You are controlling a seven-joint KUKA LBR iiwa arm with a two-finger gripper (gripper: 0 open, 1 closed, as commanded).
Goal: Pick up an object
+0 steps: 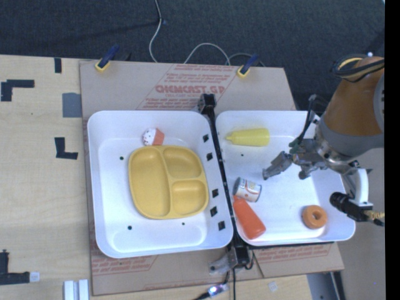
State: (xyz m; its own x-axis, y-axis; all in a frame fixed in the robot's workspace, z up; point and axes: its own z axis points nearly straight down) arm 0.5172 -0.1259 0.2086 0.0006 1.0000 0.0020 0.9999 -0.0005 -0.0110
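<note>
The right bin (284,119) holds a yellow corn cob (248,137) at the back, a small silver can (247,189) on its side near the divider, an orange carrot-like piece (249,219) at the front left and a brown donut (314,217) at the front right. My gripper (289,169) hovers over the middle of this bin, to the right of the can and below the corn. It is open, with nothing between its fingers (274,167).
The left bin (100,167) carries a yellow divided plate (167,181) and a small white and orange toy (152,137) behind it. A black divider (215,167) runs between the bins. The arm's orange band (353,105) looms over the right bin's edge.
</note>
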